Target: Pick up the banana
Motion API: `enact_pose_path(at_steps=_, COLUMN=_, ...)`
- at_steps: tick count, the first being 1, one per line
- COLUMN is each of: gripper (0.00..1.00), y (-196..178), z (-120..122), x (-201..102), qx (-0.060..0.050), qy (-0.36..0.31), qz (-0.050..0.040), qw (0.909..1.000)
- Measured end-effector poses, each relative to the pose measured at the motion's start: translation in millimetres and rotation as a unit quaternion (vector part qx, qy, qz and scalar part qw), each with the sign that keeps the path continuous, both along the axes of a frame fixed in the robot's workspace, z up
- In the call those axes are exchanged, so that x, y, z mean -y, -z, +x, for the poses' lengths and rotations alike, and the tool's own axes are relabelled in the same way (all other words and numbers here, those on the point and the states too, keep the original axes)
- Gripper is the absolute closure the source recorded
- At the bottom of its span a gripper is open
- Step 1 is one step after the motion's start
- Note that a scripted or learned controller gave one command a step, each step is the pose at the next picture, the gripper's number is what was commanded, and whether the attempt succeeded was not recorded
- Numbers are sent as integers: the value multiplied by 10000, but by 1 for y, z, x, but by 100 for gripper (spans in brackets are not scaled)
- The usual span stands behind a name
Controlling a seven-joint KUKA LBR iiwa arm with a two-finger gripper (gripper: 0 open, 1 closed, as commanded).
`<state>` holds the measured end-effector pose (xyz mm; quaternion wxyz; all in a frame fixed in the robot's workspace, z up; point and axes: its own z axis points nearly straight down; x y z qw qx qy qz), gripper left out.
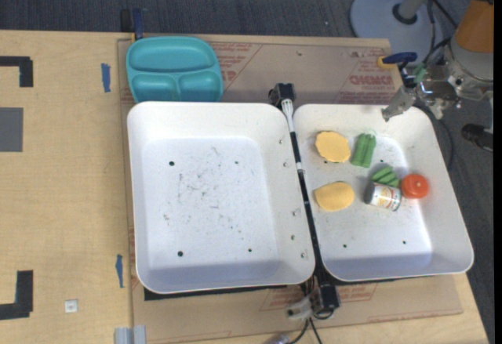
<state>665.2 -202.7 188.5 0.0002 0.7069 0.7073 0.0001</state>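
Two yellow items lie in the right bin (439, 244): a roundish one (333, 146) toward the back and a lumpier one (335, 196) nearer the middle. Neither shows a clear banana shape, so I cannot tell which is the banana. My gripper (398, 105) hangs over the back rim of the right bin, up and to the right of both yellow items and apart from them. Nothing shows between its fingers. The arm's orange band (477, 25) is at the far right.
A green piece (363, 150), a small can (384, 197) with a green piece (383, 175) beside it, and a red ball-like item (415, 186) share the right bin. The left bin (149, 178) stands alongside. A teal divided tray (174, 68) sits behind it.
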Motion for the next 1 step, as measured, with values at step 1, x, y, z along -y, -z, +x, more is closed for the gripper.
enact_pose_path(at_steps=1, gripper=0, y=72, z=-61, x=-47, qx=-19, qy=881, qz=7, qw=9961)
